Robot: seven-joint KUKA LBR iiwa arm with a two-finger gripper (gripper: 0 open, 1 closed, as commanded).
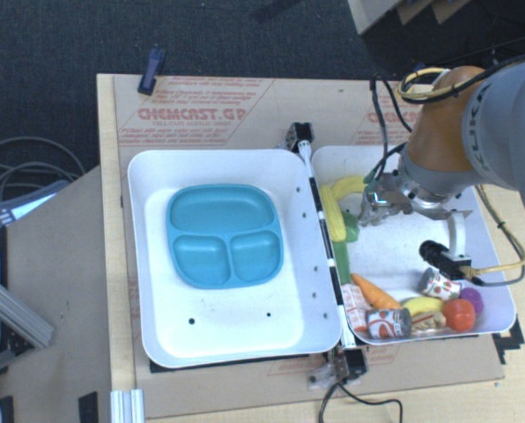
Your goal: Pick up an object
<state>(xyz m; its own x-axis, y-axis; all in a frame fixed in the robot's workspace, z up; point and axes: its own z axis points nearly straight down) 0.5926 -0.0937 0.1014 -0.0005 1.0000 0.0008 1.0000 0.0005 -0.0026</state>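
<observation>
Gripper (pixel 371 208): low over the right bin (pixel 395 256), at its far-left part, wrist bent down from the orange band. From where I stand I cannot tell how far open it is. Nothing is visibly caught in it.

Just beside the gripper, on its left: a long yellow toy (pixel 334 216) lying along the bin's left wall, with a green piece (pixel 350 231) against its near end. A second curved yellow piece (pixel 349 186) sits just beyond the gripper. Contact with any of these cannot be made out.

Further out, the near edge of the same bin holds the rest, well apart from the gripper:
- carrot (pixel 374 292)
- red and white can (pixel 386 323) on its side
- banana (pixel 420 307)
- tomato (pixel 459 315), with a purple item (pixel 471 300) touching it
- small patterned cup (pixel 439 284)

Left bin (pixel 157 183): a blue divided plate (pixel 225 234), out of the arm's present reach.

Judgement on progress: the approach looks done or nearly so, and the yellow toy and green piece are the likeliest targets. No object is lifted; all rest on the bin floor. Closing on one, and raising it clear, are left.
</observation>
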